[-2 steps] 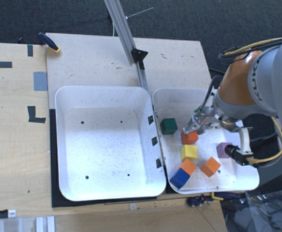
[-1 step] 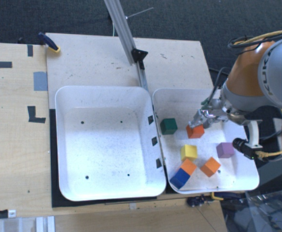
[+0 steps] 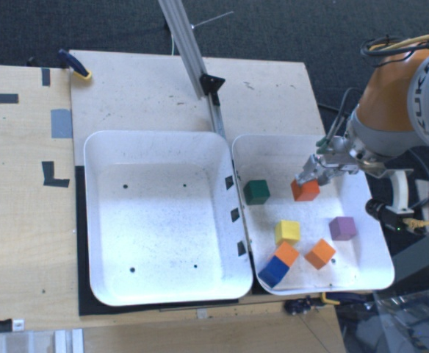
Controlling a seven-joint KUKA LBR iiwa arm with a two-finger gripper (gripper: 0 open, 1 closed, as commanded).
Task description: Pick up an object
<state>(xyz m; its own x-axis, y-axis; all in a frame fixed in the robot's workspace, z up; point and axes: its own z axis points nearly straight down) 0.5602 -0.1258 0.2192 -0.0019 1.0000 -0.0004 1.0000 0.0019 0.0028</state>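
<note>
Dark carpet surrounds the pale wooden table [image 3: 192, 101]; near its right edge, the end effector [image 3: 308, 178] meets a red-orange block [image 3: 305, 190]; finger opening cannot be determined.

Grey arm [image 3: 380, 127] with orange band, yellow cable atop, metallic pincer [image 3: 311, 173]

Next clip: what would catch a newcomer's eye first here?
The cluster of coloured blocks in the right bin: green, yellow, purple, blue and two orange ones near the front. Then the arm's pincer, low over a red block at that bin's far side. The left bin draws less notice.
</note>
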